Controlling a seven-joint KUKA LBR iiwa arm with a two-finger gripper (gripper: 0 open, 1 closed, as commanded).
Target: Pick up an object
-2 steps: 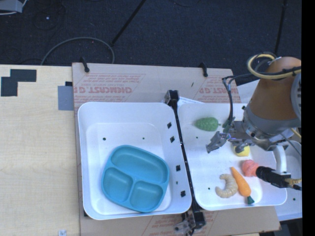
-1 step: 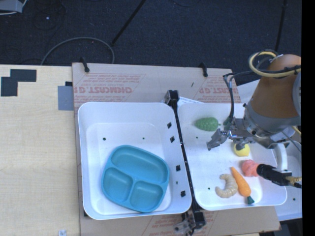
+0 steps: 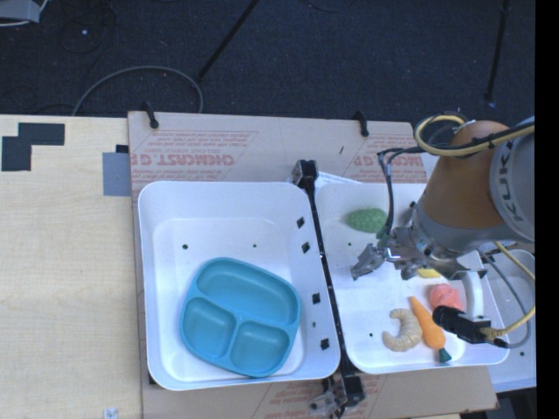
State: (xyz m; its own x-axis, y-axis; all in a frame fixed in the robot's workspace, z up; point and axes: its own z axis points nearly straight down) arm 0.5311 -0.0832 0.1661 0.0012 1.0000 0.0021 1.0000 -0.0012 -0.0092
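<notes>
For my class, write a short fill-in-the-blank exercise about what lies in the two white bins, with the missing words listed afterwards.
1. The blue divided tray lies in the ____ bin as the camera sees it.
2. The toy carrot is coloured ____.
3. The green object lies in the same bin as the carrot, nearer that bin's ____ edge.
4. The tray has ____ compartments.

Missing words: left; orange; far; three

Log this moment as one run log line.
arm: over right bin | gripper: above bin floor, nothing between fingers | nearest: green object | carrot: untouched | blue tray: left bin
</notes>
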